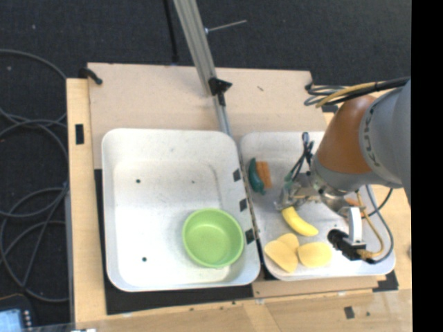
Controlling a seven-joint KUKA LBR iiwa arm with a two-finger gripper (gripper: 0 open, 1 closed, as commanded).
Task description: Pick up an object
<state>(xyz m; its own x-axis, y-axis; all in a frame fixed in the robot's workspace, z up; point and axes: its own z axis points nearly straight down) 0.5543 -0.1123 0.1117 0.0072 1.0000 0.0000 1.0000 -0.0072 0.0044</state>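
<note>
Two yellow pieces (282, 252) are lying side by side on the floor of the right-hand white bin (277, 144), just below the banana (299, 221) and toward the near rim; the banana itself is lying flat on the bin floor, slanting from upper left to lower right in the view, with a narrow strip of white showing between it and the pieces. The gripper (291, 194) is hanging directly over the banana's upper-left end; whether it is touching the fruit, and whether it is open or closed, cannot be told from this angle, and nothing is showing as held. The arm (360, 140), grey with its orange band, is reaching in from the right of the banana and is covering the bin's far right corner. A teal and orange object (259, 176) is lying up and to the left of the banana, close to the bin's left wall. A green bowl (213, 237) is sitting upright well to the left of the banana, across the two adjoining walls, in the near right corner of the left-hand white bin (159, 178). Both bins are resting on the counter (152, 95); a metal rail (197, 33) is slanting up from the counter, far above and left of the banana.
</note>
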